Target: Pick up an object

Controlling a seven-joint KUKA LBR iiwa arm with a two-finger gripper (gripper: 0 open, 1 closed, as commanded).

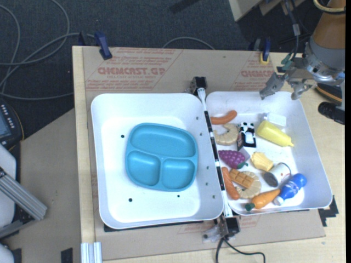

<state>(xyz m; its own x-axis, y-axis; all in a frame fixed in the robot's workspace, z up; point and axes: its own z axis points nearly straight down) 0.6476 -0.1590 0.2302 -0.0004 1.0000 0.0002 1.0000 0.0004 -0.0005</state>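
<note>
My gripper (285, 90) hangs open above the far right corner of the right bin (315, 147), with nothing between its fingers. Below it in that bin lie a yellow bottle-like toy (274, 133), a small white block (276, 119), a sausage (224, 116), a black-and-white toy (248, 134), purple grapes (232, 158), a cheese wedge (262, 161), a waffle (244, 178), a carrot (262, 198) and a blue-capped bottle (290, 186). The nearest things to the gripper are the white block and the yellow toy, both a little nearer the camera.
The left bin (109, 119) holds a blue divided plate (161, 156). Both bins rest on a cardboard-covered bench (137, 70) with blue clamps (102, 44) at its far edge. Cables trail on the dark floor behind.
</note>
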